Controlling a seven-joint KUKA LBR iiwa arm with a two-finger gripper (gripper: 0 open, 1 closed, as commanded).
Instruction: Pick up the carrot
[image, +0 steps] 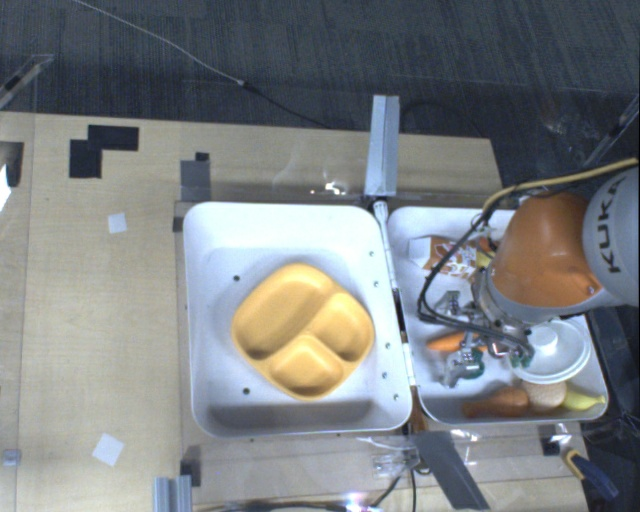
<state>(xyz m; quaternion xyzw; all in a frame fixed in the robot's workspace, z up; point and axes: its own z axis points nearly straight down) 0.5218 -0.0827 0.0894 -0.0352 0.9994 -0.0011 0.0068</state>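
The carrot (443, 343) is a small orange piece lying in the left part of the right bin (400, 232); its right end is hidden under the wrist hardware. My gripper (460, 362) hangs low over that bin, directly beside and just below the carrot. The arm's orange band (545, 252) covers much of the bin's middle. I cannot make out anything held.
The left bin (210, 300) holds a yellow divided plate (303, 328). In the right bin lie a snack packet (448, 256), a white cup (552, 352), a brown sausage-like item (496, 402), a banana (586, 402) and a green piece (472, 368) by the gripper.
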